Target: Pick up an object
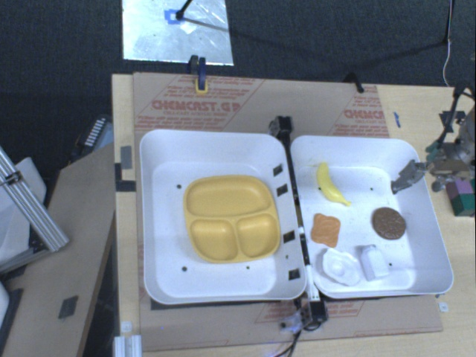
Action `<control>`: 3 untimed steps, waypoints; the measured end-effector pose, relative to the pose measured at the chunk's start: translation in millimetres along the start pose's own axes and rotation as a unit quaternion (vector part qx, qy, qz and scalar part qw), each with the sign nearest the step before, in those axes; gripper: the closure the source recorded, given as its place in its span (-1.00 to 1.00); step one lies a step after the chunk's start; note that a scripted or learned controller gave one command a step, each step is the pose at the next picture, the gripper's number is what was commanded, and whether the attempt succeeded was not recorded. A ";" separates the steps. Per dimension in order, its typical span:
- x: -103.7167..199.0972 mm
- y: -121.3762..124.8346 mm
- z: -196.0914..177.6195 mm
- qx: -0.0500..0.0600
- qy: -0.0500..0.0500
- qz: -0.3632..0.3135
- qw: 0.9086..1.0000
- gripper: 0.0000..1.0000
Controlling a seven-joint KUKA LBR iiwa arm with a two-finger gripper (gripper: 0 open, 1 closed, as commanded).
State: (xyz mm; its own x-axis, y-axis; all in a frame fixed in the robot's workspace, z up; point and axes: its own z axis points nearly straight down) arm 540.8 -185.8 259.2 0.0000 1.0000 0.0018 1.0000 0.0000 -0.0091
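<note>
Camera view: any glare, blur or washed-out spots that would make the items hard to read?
Camera view: soft overall; the foil sheet glares; the white items nearly vanish against the right bin; the banana and brown disc read clearly; the pincer at the right rim is blurry.

Two white bins sit side by side on a brown board w/ red letters. Left bin holds a yellow tray w/ three parts. Right bin is next to it, touching. A yellow clip is at the board's back edge. A shiny silver sheet lies on the dark floor behind.
</note>
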 end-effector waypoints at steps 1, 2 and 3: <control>0.6 2.2 -5.5 -0.005 -0.001 -0.002 1.000 -1.00; -1.3 0.3 56.8 -0.003 -0.001 -0.001 1.000 -1.00; 1.4 3.5 99.1 -0.004 -0.001 -0.001 1.000 -1.00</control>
State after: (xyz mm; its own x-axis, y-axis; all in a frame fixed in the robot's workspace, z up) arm 543.4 -184.3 160.1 -0.0020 1.0000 0.0005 1.0000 0.0020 -0.0018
